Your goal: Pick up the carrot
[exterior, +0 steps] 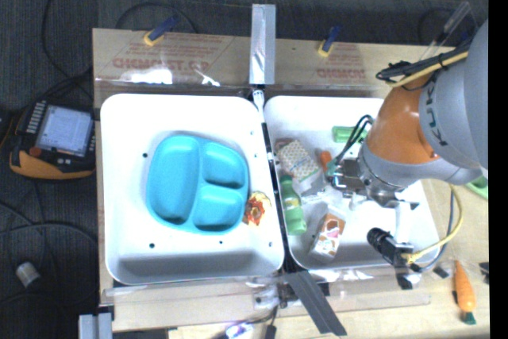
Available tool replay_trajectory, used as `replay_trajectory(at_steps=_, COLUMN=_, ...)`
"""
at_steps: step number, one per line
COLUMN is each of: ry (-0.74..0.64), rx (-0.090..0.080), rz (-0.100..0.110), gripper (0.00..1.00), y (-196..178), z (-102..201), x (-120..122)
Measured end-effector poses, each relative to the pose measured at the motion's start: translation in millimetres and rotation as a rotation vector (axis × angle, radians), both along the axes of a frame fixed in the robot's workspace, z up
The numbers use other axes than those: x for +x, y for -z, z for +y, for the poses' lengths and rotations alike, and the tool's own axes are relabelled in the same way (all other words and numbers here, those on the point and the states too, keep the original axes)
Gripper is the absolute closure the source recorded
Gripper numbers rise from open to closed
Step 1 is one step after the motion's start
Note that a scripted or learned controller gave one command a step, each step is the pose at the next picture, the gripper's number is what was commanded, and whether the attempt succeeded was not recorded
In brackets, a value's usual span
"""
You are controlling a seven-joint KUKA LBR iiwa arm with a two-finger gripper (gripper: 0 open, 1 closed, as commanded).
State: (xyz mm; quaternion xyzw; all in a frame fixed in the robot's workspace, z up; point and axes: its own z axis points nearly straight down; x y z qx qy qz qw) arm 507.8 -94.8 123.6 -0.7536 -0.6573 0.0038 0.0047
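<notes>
A small orange piece (pixel 325 159), possibly the carrot, lies in the right bin (pixel 413 238) near its middle, partly hidden by the arm. My gripper (pixel 348 185) hangs low over the right bin just right of and below that piece, under the orange-banded wrist (pixel 401 135). A carrot-shaped orange object with a green end (pixel 463 291) lies outside the bins on the bench at the lower right.
The left bin (pixel 127 250) holds a blue divided plate (pixel 198 180) and a small red-yellow item (pixel 255 207). In the right bin are a checkered packet (pixel 295 157), green pieces (pixel 292 212), a small carton (pixel 328 235) and a green item (pixel 343 132).
</notes>
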Motion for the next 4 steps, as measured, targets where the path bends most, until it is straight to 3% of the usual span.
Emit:
replay_trajectory(at_steps=1, ry=-0.047, rx=-0.002, rz=-0.002, gripper=0.00, y=-64.8, z=-17.7, x=12.2)
replay_trajectory(at_steps=2, ry=-0.045, rx=-0.001, rz=-0.002, gripper=0.00, y=-44.1, z=-50.1, x=70.9)
replay_trajectory(at_steps=3, ry=0.299, rx=-0.004, rz=0.001, gripper=0.00, y=-61.1, z=-42.9, x=-11.0)
replay_trajectory(at_steps=4, ry=-0.053, rx=0.001, rz=-0.001, gripper=0.00, y=-3.0, z=-5.1, x=-3.7)
